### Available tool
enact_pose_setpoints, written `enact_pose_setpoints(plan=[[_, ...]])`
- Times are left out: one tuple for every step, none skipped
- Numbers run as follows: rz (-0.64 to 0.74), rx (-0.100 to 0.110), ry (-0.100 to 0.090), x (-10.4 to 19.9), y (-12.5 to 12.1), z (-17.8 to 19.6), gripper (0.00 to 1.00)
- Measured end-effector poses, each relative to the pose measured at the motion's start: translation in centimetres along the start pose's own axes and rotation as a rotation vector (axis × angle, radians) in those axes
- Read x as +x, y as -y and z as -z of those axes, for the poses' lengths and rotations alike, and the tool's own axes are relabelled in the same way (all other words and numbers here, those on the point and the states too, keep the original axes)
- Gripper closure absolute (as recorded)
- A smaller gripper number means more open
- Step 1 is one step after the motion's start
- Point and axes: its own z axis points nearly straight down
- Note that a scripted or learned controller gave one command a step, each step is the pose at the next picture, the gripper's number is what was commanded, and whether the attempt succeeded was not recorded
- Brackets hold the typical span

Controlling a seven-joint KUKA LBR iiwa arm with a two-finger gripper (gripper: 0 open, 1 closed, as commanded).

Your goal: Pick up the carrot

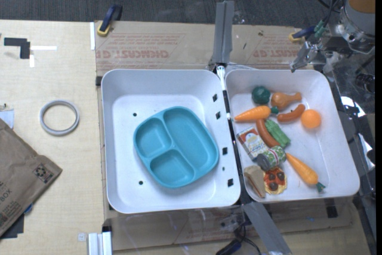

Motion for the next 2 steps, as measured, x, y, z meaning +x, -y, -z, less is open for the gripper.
enact_pose_setpoints(plan=[[0.112,-0.002,0.0,4.6,-0.3,-13.9,0.0],[0.104,-0.024,0.003,6.3,1.9,-16.7,0.0]])
